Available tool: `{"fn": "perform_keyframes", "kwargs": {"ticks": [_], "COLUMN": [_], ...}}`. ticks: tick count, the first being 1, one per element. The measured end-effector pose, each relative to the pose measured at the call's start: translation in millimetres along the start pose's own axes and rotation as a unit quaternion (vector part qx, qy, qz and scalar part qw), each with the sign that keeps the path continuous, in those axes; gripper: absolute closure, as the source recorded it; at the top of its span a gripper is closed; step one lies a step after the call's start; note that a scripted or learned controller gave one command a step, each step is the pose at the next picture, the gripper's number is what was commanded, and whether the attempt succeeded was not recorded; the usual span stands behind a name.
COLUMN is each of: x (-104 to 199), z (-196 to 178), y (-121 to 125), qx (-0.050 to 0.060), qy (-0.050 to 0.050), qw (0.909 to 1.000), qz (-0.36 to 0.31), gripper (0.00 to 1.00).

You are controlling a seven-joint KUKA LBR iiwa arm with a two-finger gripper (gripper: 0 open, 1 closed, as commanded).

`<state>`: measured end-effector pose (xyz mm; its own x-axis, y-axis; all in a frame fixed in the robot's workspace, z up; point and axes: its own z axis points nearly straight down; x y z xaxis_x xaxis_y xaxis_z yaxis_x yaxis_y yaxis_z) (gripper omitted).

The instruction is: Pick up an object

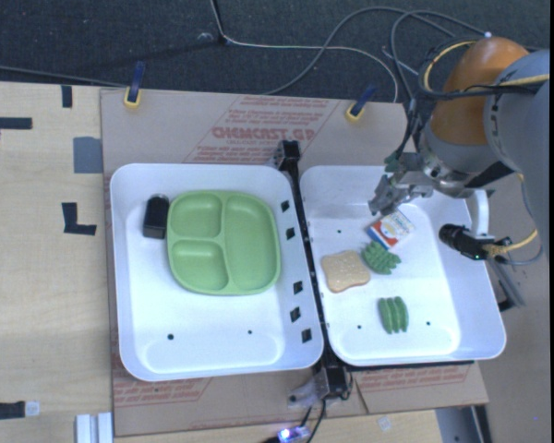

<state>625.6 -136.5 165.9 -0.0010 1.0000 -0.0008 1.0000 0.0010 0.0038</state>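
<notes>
The end effector (389,198) hung over the right bin (462,335); whether it was apart or together I could not tell. Just below it lay a small white packet (393,230), unlifted, with toast (343,270) further down-left. Nothing looked picked up; grasping and lifting remained

Small packet (391,230) print unreadable; arm (499,109) cut off at right edge.

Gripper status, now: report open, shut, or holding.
Gripper: cannot be told; it hovers over the right bin, just above the small packet.
</notes>
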Motion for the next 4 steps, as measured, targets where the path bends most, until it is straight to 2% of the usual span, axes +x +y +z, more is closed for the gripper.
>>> {"fn": "perform_keyframes", "kwargs": {"ticks": [1, 2, 4], "x": [-3, -3, 92], "z": [-63, -108, -104], "y": [-1, 0, -10], "qx": [-0.001, 0.0, 0.003], "qy": [0.0, 0.0, 0.001], "qw": [1.0, 1.0, 1.0], "qz": [0.0, 0.0, -0.002], "gripper": [1.0, 1.0, 1.0]}}
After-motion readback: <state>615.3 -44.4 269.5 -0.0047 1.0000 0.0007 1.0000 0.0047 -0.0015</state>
